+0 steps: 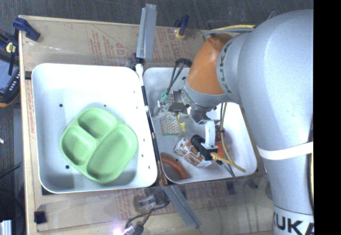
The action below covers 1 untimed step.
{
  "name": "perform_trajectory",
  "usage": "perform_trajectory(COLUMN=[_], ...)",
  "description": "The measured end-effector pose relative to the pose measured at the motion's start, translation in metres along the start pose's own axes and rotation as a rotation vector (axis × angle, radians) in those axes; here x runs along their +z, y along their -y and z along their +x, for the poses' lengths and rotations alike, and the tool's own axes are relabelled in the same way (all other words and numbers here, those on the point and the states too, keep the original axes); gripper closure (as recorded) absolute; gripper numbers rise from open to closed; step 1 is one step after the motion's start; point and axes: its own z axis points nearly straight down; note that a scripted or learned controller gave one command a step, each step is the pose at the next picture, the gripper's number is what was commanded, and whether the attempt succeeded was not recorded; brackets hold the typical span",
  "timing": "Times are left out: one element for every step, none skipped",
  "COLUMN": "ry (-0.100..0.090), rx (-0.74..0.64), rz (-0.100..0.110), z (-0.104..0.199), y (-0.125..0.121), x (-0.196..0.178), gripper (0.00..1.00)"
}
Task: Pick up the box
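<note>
Box (186,150): lying flat and askew on the floor of the right bin (157,80), toward 6 o'clock; likely loose there, top face free for a grasp from above
Neighbours: checkered packet (170,124) just at 11 o'clock of the box, reddish-brown round thing (173,167) near at 7 o'clock; crowded, so little room beside it
Left bin (80,84): holding a green divided plate (98,143), well apart
Arm (277,95): reaching in from 3 o'clock, wrist bent down over the right bin
End effector (173,105): low at the bin's 10 o'clock part, nearer the packet than the box; released or clenched, cannot tell
</note>
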Motion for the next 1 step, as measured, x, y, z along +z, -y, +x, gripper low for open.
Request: perform_trajectory(ry=[0.003], rx=[-0.005], rz=[-0.001], z=[-0.0001], y=[-0.0002], x=[-0.0093], gripper=[1.0])
